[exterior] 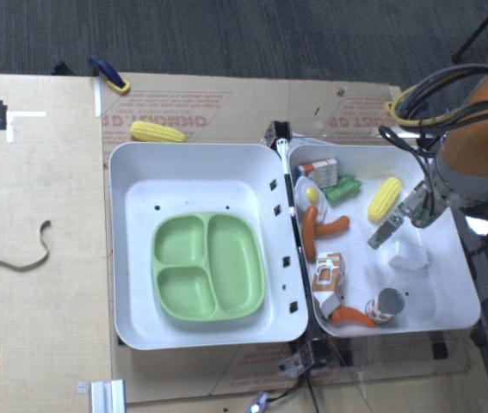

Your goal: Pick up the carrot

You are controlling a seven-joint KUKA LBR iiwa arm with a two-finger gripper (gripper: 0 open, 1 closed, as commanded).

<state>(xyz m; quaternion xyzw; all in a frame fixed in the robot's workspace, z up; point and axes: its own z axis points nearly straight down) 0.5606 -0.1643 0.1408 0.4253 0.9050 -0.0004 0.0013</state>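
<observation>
A: Where is the carrot (pixel 352 317) to be found?

B: It is seen lying flat near the front edge of the right bin (pixel 450 310), its thick end close to a small can (pixel 387 305) and its narrow end tucked beside a small carton (pixel 327 275). It appears to touch or nearly touch both; which cannot be told.

A: And the gripper (pixel 386 231)?

B: It is held above the middle of the right bin, just below a yellow corn cob (pixel 384 198) and well apart from the carrot. Nothing is seen between its fingers. How far they are parted cannot be told from this angle.

A: How is the carrot expected to handle?

B: It is judged to be a toy: light, stiff, and smooth enough that it could be squeezed out sideways if pinched on the taper. No fragility is expected.

A: Where should it be taken?

B: The bare orange stretch at mid-length is judged best, with the fingers set across its width. The ends are crowded by the can and carton, so a clean descent between them would be needed.
</observation>
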